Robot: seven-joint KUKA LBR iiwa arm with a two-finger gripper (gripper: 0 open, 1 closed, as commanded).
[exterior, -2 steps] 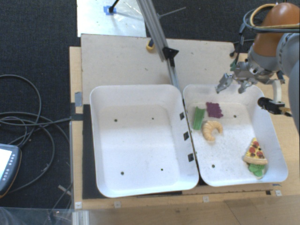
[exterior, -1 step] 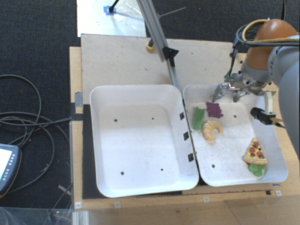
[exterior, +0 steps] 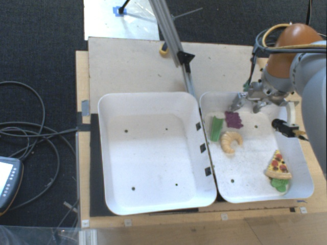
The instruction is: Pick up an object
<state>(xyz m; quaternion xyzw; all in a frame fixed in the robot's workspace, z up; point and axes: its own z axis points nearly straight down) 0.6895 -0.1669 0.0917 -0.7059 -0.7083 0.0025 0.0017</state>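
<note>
Pale wooden bench (exterior: 138,65) on dark carpet (exterior: 41,45), two white bins (exterior: 107,106); hand (exterior: 250,102) state unclear.

Within the right bin (exterior: 301,172): green cylinder (exterior: 217,128) near its left wall, purple grape cluster (exterior: 233,119) just beside, croissant (exterior: 231,141) below both, pizza slice (exterior: 278,167) at its lower right corner.

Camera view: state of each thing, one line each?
Gripper: over right bin's far edge, holding nothing seen.
Purple grapes: loose, just below the gripper.
Green cucumber: lying beside the divider.
Croissant: lying mid-bin.
Pizza slice: near corner.
Left bin: level.
</note>
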